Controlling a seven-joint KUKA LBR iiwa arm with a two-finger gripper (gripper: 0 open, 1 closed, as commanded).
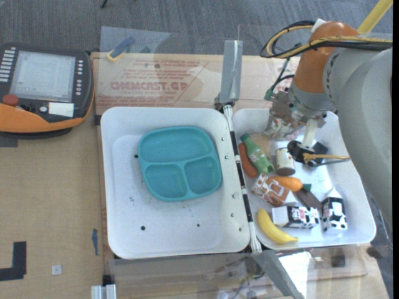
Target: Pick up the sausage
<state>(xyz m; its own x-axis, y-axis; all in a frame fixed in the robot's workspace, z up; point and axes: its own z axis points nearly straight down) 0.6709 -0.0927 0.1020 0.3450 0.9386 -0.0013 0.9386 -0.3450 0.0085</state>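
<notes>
While the pincer (282,127) hangs over the right bin (358,185), its state indiscernible, the sausage (247,159) lies just left, half hidden beneath a green bottle (258,156), labels unreadable.

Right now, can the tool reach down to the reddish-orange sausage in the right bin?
Probably yes, but tightly: the reddish-orange sausage lies open from above, though the green bottle touches its right side and the bin's left wall is close.

On my screen the arm (358,73) is bulky, smooth pale grey, with a glossy orange band (321,55) above the wrist; black and yellow cables (293,36) loop beside it, and I see a metallic end effector (288,124) below
</notes>
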